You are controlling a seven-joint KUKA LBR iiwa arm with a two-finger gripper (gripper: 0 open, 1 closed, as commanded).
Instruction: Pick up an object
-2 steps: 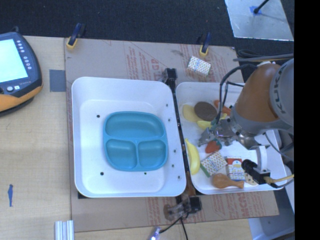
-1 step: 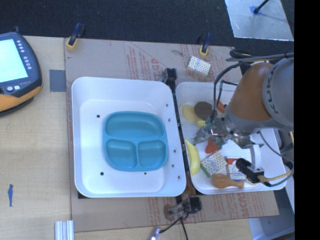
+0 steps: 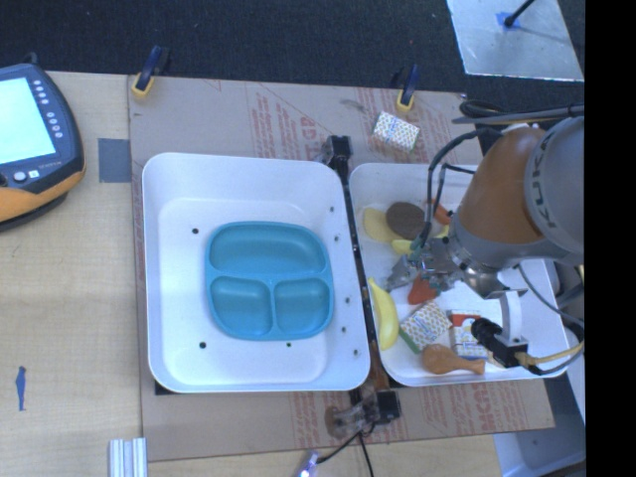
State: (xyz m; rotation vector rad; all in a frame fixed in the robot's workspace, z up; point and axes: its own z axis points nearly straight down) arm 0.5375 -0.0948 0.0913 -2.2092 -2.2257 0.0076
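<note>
where toys crowd: gripper (image 3: 422, 264) mid-bin (image 3: 373, 182)

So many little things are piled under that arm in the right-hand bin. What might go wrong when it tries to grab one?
The gripper sits low among crowded items: a red piece, a yellow piece and a brown disc lie close together, so it may pinch two or shove one aside. The banana lies along the bin wall, likely awkward to reach.

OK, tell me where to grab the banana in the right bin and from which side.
Grip the banana across its middle, coming from above. It lies flat and lengthwise along the right bin's left wall, so the fingers would probably best close across its narrow width, though the wall crowds one side.
</note>
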